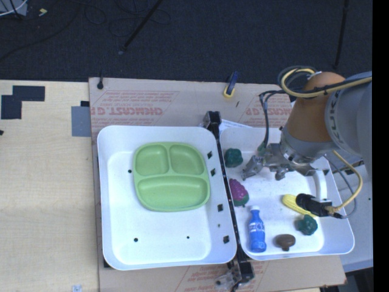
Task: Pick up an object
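From where I stand, the left bin (115, 224) holds just a green plate (171, 176) with three sections, lying flat in its far half. Nothing on that side seems to be in play.

The right bin (340, 243) is where the small things are. Along its left wall a teal lump (233, 157) sits at the far end. A magenta piece (238, 191) lies nearer, and a blue bottle (257, 229) nearer again, lying on its side. The gripper (264, 173) hangs over the bare floor of this bin, just right of the teal lump and the magenta piece. It looks spread open, with nothing between its fingers (248, 173). Whether it touches the floor I cannot tell. Right of the bottle, by the near rim, is a brown piece (285, 241). Beyond that are a yellow piece (293, 202), partly hidden, and a green lump (307, 225).

By my reckoning the pick has hardly started. No object is off the floor and none is grasped. The arm has yet to settle on one, most likely the teal lump or the magenta piece since they lie closest. Then it must close on it and lift.
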